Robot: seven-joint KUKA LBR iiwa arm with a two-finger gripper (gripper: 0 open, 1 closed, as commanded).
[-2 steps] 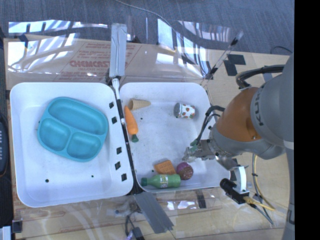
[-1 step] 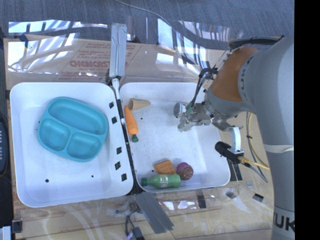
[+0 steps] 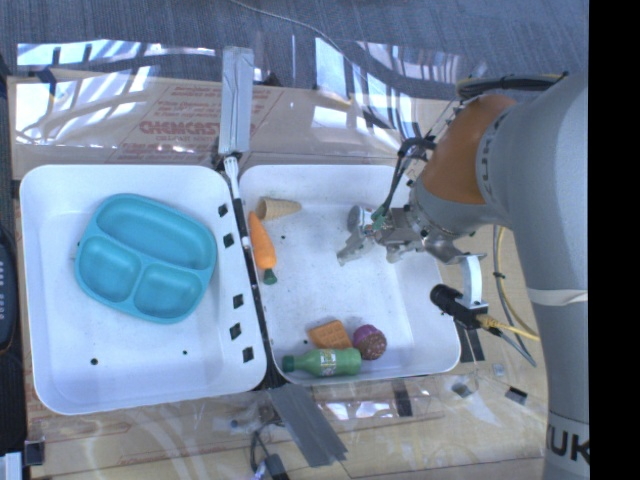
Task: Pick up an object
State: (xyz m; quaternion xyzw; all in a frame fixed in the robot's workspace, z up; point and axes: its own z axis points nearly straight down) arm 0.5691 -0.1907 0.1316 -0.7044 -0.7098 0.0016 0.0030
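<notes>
Carrot [image 3: 262,247] beside cone [image 3: 277,208], gripper [image 3: 352,236] apart.

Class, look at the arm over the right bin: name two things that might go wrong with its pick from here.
1. The gripper hovers over bare bin floor, so closing here would likely catch nothing.
2. The bottle, bread and plum crowd together by the front wall; a grasp there may nudge neighbours or hit the wall.

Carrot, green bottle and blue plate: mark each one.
carrot [image 3: 262,245], camera view, middle of its orange body.
green bottle [image 3: 328,363], camera view, middle of its body.
blue plate [image 3: 146,257], camera view, central divider.
</notes>
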